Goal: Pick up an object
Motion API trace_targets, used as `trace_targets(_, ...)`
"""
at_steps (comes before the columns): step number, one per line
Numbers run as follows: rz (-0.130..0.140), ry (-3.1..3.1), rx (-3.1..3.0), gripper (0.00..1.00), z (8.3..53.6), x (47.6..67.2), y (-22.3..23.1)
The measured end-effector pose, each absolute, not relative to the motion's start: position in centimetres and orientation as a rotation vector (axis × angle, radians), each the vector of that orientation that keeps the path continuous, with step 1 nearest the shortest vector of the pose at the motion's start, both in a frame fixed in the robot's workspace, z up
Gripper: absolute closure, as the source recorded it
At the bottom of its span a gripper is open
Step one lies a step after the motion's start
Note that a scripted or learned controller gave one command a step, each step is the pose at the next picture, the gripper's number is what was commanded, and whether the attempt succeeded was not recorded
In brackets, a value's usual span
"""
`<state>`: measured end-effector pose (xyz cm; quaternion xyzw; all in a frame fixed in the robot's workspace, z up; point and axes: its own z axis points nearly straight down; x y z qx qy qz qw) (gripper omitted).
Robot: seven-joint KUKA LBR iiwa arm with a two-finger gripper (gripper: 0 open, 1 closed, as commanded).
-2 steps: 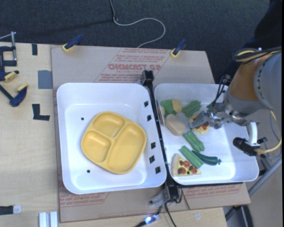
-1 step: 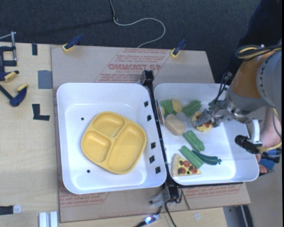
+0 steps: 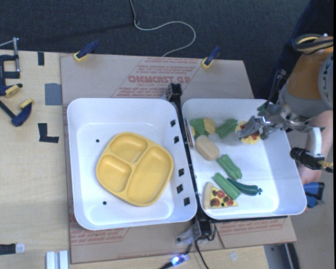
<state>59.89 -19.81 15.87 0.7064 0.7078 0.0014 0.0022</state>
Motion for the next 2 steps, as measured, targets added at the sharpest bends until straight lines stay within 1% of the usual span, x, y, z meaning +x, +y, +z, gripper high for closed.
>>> trace_targets(1, 0.005, 2.22, 2.215, 1.0, 22.21, 60.42, -19.74)
trace_targets(2, 0.0, 2.224, 2.22, 1.0, 22.42, 60.45, -19.66)
